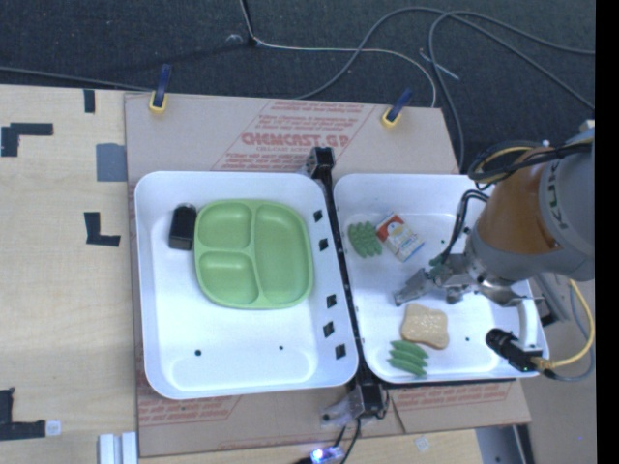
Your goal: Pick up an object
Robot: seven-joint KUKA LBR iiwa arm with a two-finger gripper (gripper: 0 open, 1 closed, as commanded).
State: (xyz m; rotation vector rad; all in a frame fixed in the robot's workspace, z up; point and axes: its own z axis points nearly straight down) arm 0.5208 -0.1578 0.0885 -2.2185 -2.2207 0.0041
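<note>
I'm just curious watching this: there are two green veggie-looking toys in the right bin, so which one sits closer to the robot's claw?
The green piece at the bin's front edge, just below the bread slice. The other green piece lies farther from the gripper, beside the divider.

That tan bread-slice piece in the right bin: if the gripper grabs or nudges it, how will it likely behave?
The bread slice lies flat on the right bin floor, so it probably won't roll or tip. It looks like a toy food piece, likely light and stiff, though that's uncertain. On the smooth white floor it may slide when nudged, possibly into the green pods beside it. The gripper is just above it.
</note>
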